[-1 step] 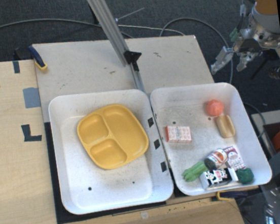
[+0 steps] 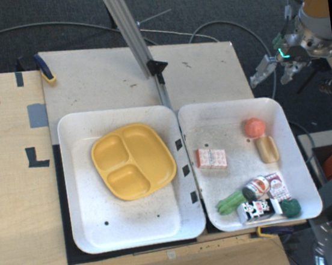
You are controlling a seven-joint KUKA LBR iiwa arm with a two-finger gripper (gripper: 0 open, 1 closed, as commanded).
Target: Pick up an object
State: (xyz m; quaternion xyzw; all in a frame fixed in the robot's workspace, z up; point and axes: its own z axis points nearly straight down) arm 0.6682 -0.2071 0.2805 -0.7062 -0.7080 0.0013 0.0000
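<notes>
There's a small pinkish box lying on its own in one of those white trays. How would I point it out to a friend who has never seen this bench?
Look at the right-hand bin of the two white ones. Near its left wall, about halfway down, lies a small pink and white carton, flat and alone. It is the only boxy pale thing there: the orange-red ball and tan piece sit farther right, and the cluttered pile fills the bottom corner.

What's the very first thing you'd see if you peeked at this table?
The big yellow tray with three compartments jumps out, lying in the left bin. Next comes the small red ball near the far end of the right bin, with a jumble of little packets and green things in its near corner. The robot's claw hangs outside the bins, at the upper right.
</notes>
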